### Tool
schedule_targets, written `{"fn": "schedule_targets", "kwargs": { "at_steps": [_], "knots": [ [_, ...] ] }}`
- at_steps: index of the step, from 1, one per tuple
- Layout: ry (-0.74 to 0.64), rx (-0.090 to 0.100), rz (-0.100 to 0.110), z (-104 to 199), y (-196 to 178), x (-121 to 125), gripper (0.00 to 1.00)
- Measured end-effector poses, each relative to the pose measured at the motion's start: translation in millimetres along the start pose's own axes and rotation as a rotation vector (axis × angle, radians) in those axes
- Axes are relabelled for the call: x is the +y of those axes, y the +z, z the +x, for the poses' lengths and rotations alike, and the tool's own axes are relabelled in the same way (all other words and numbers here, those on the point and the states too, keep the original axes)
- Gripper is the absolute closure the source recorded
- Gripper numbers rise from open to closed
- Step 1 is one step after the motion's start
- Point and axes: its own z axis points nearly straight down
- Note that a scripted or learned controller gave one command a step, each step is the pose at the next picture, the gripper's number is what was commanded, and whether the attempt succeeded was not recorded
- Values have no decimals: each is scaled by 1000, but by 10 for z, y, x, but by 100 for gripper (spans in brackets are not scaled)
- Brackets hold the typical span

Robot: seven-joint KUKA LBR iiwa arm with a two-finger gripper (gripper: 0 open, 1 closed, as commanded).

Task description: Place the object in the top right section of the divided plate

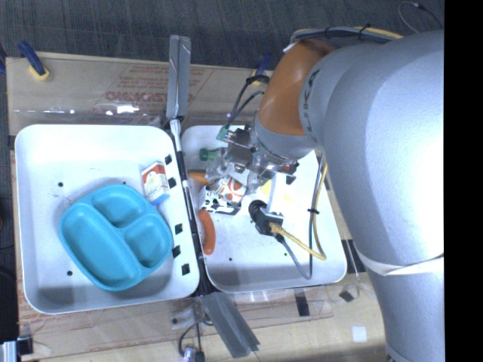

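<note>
I have the grey arm with its orange band reaching in from the right, and its two-finger gripper is low over a cluster of small items in the right shallow white bin. I cannot tell which item counts as the task's object; the nearest things are an orange-and-white piece with black markings right under the wrist, a green bit toward the far side, and a red-orange sausage-shaped toy lying along the bin's left wall, its long axis running near to far.

The blue divided plastic plate sits in the left shallow white bin, so any carry goes leftward over the divider. A small red-and-white labelled packet touches the plate's far-right rim, just beside the target section; its print is too small to read. Faint red lettering on the cardboard sheet behind the bins is also unreadable.
</note>
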Motion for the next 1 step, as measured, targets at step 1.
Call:
{"fn": "schedule_targets", "kwargs": {
  "at_steps": [1],
  "knots": [
    [-422, -3, -8, 343, 1, -488, 100]
  ]
}}
